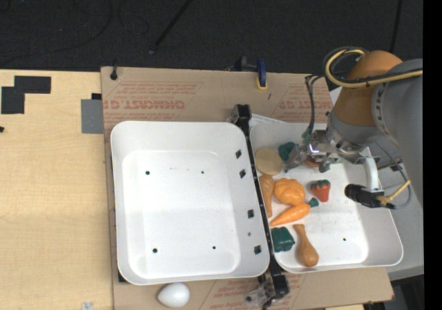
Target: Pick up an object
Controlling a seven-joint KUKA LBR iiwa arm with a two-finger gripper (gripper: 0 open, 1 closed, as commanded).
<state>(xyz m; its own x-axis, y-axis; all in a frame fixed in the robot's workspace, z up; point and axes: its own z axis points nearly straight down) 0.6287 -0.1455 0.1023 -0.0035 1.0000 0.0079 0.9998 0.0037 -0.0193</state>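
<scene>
Bright, even overhead light (soft shadows), slightly grainy.

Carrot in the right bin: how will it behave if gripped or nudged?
The carrot looks like rigid toy plastic, so probably stiff and light. Its tapered, round body may slip from the fingers or roll. It touches the orange pepper, so a nudge likely shifts both.

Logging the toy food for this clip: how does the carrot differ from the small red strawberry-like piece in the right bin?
The carrot is orange, long and tapered, lying at a slant; the strawberry-like piece is red, short and stubby. The carrot lies against the orange pumpkin-like piece; the red piece lies apart, nearer the gripper. Both carry green tops and rest in the right bin.
</scene>
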